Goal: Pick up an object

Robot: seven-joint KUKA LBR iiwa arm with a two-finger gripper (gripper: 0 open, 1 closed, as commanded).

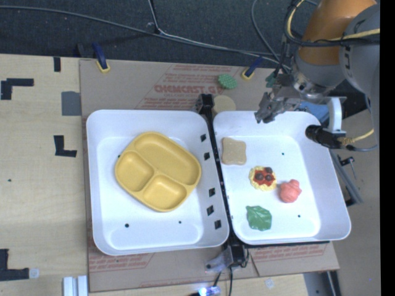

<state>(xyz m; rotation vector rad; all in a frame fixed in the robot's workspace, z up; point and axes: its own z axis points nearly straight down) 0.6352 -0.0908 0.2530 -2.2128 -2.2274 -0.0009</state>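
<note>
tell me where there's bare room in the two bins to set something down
Left bin: a bare strip along the near wall below the yellow tray, which crowds the middle. Right bin: the far half between the cracker and the right wall is bare. Crowded near the tart, pink piece and green piece.

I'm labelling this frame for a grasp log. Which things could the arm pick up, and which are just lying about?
For the job:
- tan bread-shaped toy
- yellow tart toy with berries
- red-pink fruit toy
- green leafy toy
- gripper

Lying about:
- yellow divided plastic tray
- green knobbly item on the cardboard
</note>
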